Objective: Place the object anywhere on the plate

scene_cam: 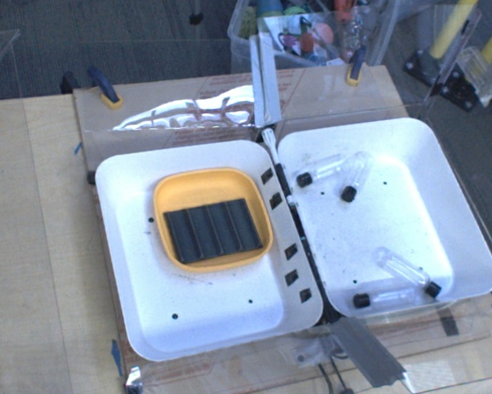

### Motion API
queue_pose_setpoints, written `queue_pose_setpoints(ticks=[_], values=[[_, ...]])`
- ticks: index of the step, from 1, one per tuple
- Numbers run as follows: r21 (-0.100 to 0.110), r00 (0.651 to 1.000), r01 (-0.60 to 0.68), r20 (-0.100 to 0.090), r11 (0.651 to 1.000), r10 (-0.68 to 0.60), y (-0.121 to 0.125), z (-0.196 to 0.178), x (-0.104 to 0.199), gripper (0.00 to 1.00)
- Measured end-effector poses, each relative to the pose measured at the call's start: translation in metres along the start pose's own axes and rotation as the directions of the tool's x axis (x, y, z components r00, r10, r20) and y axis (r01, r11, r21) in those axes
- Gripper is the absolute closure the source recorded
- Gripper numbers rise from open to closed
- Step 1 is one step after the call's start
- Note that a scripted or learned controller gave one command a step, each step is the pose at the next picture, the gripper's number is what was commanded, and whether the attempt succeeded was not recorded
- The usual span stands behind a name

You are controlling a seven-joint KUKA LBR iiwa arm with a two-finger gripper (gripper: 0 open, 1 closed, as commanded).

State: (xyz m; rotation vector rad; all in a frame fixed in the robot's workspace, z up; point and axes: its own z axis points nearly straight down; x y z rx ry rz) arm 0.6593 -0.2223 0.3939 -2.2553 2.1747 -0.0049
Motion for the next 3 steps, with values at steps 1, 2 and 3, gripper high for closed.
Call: queue_pose_setpoints(ticks=[1,2,3], values=[[-0.006,0.997,0.083,0.002,0.997,-0.083,0.022,0.124,-0.008,1.00],[-0.003,0.944,0.331,0.002,0.944,-0.331,-0.001,0.009,-0.004,1.00],[-0.009,0.819,0.574,0.008,0.818,-0.574,0.011,0.092,-0.012,1.00]])
